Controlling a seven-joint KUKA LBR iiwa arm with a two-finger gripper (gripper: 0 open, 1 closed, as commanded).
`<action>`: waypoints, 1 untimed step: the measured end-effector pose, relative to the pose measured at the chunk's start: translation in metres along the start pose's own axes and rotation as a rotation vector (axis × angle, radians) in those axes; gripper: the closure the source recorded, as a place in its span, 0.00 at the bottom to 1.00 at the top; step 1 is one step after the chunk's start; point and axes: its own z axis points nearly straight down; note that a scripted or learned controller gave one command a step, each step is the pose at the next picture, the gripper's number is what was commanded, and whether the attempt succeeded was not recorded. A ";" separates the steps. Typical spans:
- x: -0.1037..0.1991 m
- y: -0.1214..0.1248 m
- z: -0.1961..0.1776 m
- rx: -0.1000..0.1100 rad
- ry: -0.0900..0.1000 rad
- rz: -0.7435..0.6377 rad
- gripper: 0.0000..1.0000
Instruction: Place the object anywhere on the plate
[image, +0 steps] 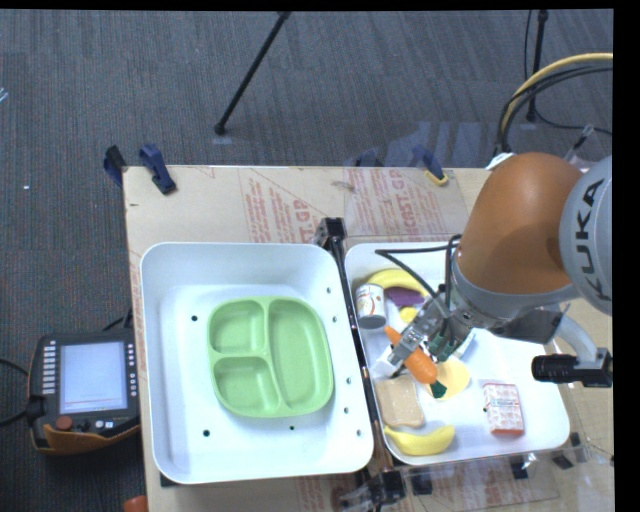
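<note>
Grey carpet surrounds a brown worktop (260, 205) carrying two white bins side by side. The left bin (165, 300) holds a green plate (270, 357) with three compartments, lying flat near its middle. The right bin (545, 425) is crowded: just right of the plate's bin wall sit a small can (370, 300), a banana (395, 280), a slice of bread (400, 403), a second banana (420, 438) and, further right, a red packet (503, 408). The tool (418, 352) hangs over this clutter, well right of the plate, and a carrot (418, 362) lies at its tip; it looks pinched there, but I cannot tell for sure whether the carrot is gripped or merely under the tool. To do this step well, the lift should be straight up, clearing the divider between the bins before moving toward the plate. Then carry it over the plate's large compartment, the widest target, lower close and release low so the carrot does not roll off.
</note>
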 end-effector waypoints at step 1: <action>0.031 0.058 -0.031 0.002 0.001 -0.139 1.00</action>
